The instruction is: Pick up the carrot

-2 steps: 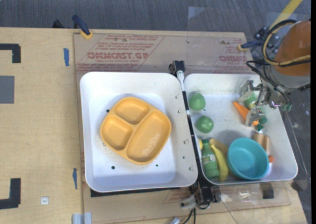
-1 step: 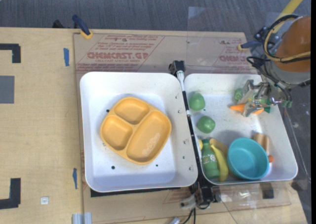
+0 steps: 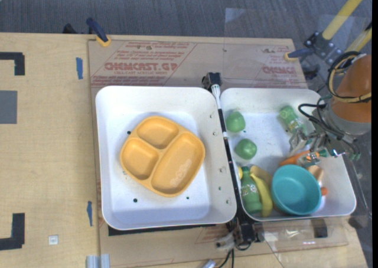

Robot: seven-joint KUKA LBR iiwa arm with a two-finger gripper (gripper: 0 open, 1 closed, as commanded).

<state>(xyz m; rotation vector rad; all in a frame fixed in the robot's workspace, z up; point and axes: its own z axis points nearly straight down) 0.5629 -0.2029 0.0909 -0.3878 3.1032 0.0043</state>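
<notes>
End effector [image 3: 312, 143] sits low over the right side of the right bin [image 3: 266, 100], arm [image 3: 353, 92] coming in from the right. Cannot tell its state: cables and metal parts clutter the tip, and nothing is clearly seen in its hold.

Carrot [image 3: 297, 159] looks like the orange sliver just below the end effector, lying against the upper rim of the teal bowl [image 3: 296, 190]. Only part of it shows; more orange bits at the bowl's right edge could be the same thing or something else, hard to say.

Risks, as judged from this layout:
- Carrot is wedged beside the bowl rim, so a descent could hit the bowl instead, push it, or pinch the rim.
- Carrot is thin and low; a close could slide off it or come up with nothing.
- A pale green item [image 3: 287, 115] lies just above-left of the end effector, near enough to get nudged or picked by mistake.
- Bin wall is near on the right, so little room to approach from that side.

Further out: two green balls [image 3: 235, 121] [image 3: 245, 148] at the bin's left, well apart from the carrot. Banana [image 3: 261, 187] and green bottle [image 3: 250, 193] lie along the bowl's left. Left bin [image 3: 115, 113] holds a yellow divided plate [image 3: 162, 154]. Both bins rest on the worktop [image 3: 47, 143].
</notes>
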